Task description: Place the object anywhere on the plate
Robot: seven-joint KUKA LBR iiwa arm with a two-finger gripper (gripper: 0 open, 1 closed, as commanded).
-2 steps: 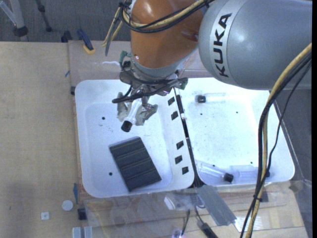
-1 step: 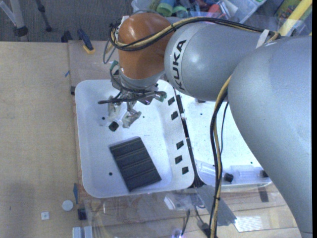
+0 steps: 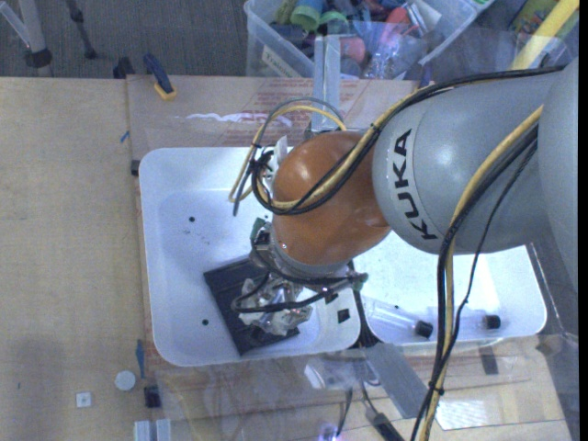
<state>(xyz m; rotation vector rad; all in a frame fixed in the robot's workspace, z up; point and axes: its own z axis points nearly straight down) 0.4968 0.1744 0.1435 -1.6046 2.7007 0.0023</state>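
Two bins sat side by side in the middle of the frame, the left bin (image 3: pixel 165 246) reaching toward lower centre and the right bin (image 3: pixel 514 315) toward the right edge. A plate (image 3: pixel 225 288) lay in the left bin's lower part. The gripper (image 3: pixel 271 310) hung over the plate. A tub of toys (image 3: pixel 367 16) stood at upper centre, behind both bins.

My arm's shell (image 3: pixel 478 163) is smooth grey with a soft sheen, and the orange band (image 3: pixel 322 200) shines glossier. Both white bins (image 3: pixel 175 237) look like smooth plastic (faintly shiny). The black plate (image 3: pixel 225 288) seems matt. The bench (image 3: pixel 64 246) is pale, dull wood.
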